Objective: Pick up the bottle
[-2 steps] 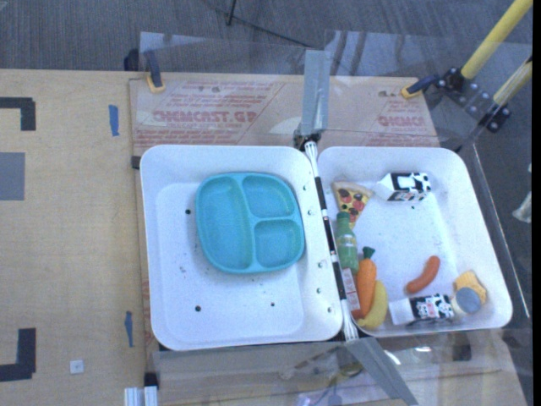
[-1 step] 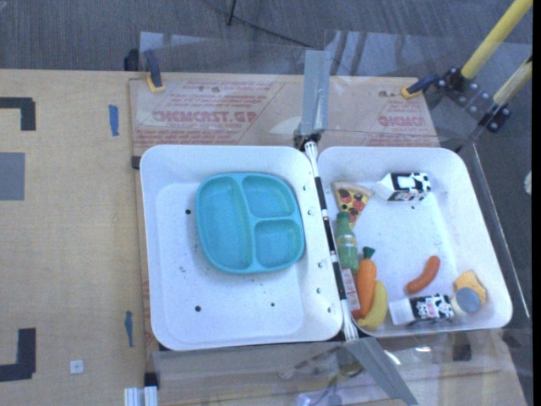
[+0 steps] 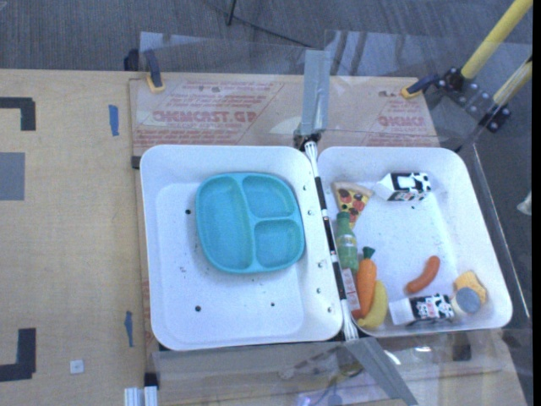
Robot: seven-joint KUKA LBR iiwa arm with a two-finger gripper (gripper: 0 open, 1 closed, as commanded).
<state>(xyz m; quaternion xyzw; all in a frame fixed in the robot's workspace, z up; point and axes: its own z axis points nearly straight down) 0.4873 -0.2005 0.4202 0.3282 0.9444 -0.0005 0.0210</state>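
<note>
A small green bottle (image 3: 346, 241) lies along the left wall of the right bin (image 3: 456, 176), its cap pointing toward the back. A pizza slice (image 3: 352, 199) sits just behind it and a carrot (image 3: 366, 282) just in front of it.
The left bin (image 3: 169, 227) holds a teal divided plate (image 3: 250, 222). In the right bin lie two cow-print cartons (image 3: 407, 186) (image 3: 433, 309), a sausage (image 3: 423, 274), a banana (image 3: 377, 306) and a yellow and grey piece (image 3: 469, 293). Yellow poles (image 3: 499, 32) stand at the back right.
</note>
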